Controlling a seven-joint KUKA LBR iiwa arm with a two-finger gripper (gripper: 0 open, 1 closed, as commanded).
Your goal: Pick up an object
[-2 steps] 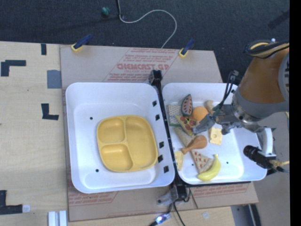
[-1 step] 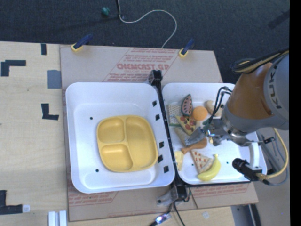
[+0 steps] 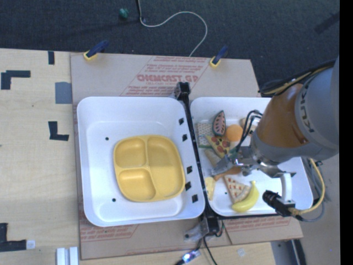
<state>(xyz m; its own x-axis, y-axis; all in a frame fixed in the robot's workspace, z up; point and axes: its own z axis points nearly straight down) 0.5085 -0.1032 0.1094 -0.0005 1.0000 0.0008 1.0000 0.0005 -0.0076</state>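
Nearest the camera in the right-hand shallow white bin [image 3: 309, 195] lie a yellow plastic toy banana [image 3: 246, 200] and, touching it, a red-latticed toy waffle wedge [image 3: 236, 187]. Just beyond them the grey two-finger gripper [image 3: 225, 165] is low over the pile; whether its fingers are apart or together I cannot tell. Farther back sit a round orange toy fruit [image 3: 234, 132] and a watermelon slice toy [image 3: 219, 122]. A good grasp likely means descending squarely onto one piece, clear of its neighbours. The left-hand white bin [image 3: 94, 148] holds a yellow divided plastic plate [image 3: 148, 167].
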